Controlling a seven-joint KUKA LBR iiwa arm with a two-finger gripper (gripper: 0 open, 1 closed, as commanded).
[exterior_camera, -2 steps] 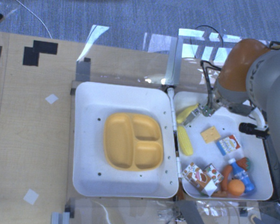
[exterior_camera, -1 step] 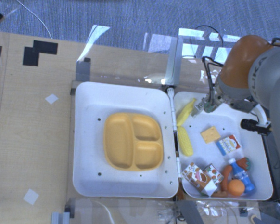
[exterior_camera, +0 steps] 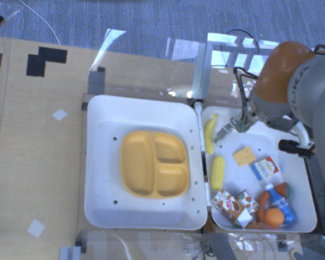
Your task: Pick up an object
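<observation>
**Bench inspection: gripper over right bin, nothing held**

Nearest the lens, the grey arm (exterior_camera: 317, 83) with its orange band enters from the right. Left bin (exterior_camera: 102, 150) carries a yellow divided tray (exterior_camera: 154, 164) at its centre. Right bin (exterior_camera: 307, 214) holds the candidate objects: a banana (exterior_camera: 209, 132) and a corn cob (exterior_camera: 218, 172) along its left wall, a patterned carton (exterior_camera: 234, 206), a blue-and-white box (exterior_camera: 264, 168), a blue bottle (exterior_camera: 279, 201), a cracker square (exterior_camera: 244, 156), an orange (exterior_camera: 274, 218). The gripper (exterior_camera: 225, 131) hangs just right of the banana, fingers slightly apart, nothing between them.
</observation>
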